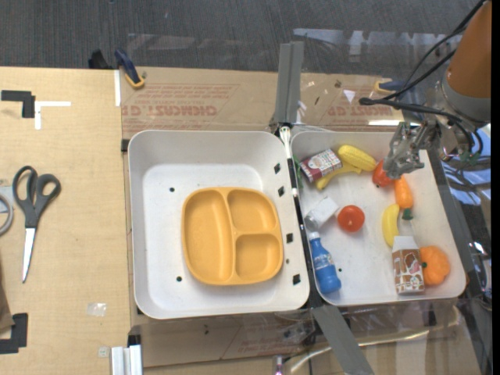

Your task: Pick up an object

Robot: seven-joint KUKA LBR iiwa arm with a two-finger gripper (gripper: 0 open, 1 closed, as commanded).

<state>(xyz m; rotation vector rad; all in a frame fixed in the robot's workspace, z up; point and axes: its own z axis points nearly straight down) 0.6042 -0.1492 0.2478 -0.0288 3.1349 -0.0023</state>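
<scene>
My gripper point(400, 161) hangs over the back right part of the right bin point(367, 280), below the orange band of the arm. Its tip is just above a small red item point(382, 176), partly hidden by the gripper, and close to an orange carrot point(403, 194). I cannot tell whether it touches either one. A yellow banana point(355, 158) and a small printed packet point(321, 165) lie to its left. A red tomato point(351, 218) sits mid-bin.
The right bin also holds a white piece point(320, 209), a blue bottle point(323, 269), a small yellow banana point(390, 225), a brown carton point(406, 266) and an orange fruit point(435, 264). The left bin point(156, 209) holds a yellow divided plate point(232, 234). Scissors point(33, 201) lie far left.
</scene>
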